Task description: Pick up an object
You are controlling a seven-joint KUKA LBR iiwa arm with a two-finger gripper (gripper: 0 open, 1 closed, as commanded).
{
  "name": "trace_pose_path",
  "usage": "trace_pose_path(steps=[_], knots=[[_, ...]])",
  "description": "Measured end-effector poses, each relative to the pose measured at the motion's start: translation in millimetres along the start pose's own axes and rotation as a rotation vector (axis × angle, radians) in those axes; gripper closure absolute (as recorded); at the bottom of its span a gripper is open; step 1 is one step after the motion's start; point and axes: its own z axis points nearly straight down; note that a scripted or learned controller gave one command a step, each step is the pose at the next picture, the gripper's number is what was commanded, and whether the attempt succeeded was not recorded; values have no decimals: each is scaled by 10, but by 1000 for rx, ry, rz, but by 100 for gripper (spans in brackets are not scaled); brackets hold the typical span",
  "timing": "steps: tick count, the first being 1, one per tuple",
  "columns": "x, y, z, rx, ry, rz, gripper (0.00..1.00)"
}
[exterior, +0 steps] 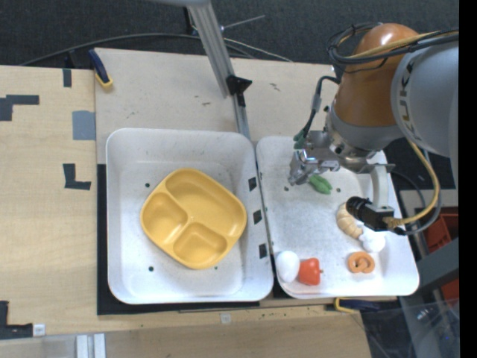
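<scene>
The grey arm (417,88) comes in from the right and bends down over the right bin (298,222). Its orange band (369,73) is above the wrist. The gripper (304,168) hangs low over the upper part of this bin, close to the wall between the two bins. I cannot tell how the tool is set, because it looks small and dark from here.

Just beside the gripper, on its right, a small green object (321,184) lies on the bin floor. I cannot tell if the gripper touches it.

Other things lie in the same bin. A beige piece (347,219) is near the right wall, and a white piece (372,240) lies just below it. An orange ring (361,262) is near the lower right corner. A white ball (286,262) and a red piece (309,271) sit side by side at the lower left corner.

In the left bin (134,162) a yellow tray with compartments (194,216) lies flat in the middle
</scene>
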Motion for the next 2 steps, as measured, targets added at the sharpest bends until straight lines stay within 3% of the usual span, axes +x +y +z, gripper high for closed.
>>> trace_pose_path(steps=[2], knots=[[1166,-318,254,2,-1,-1,100]])
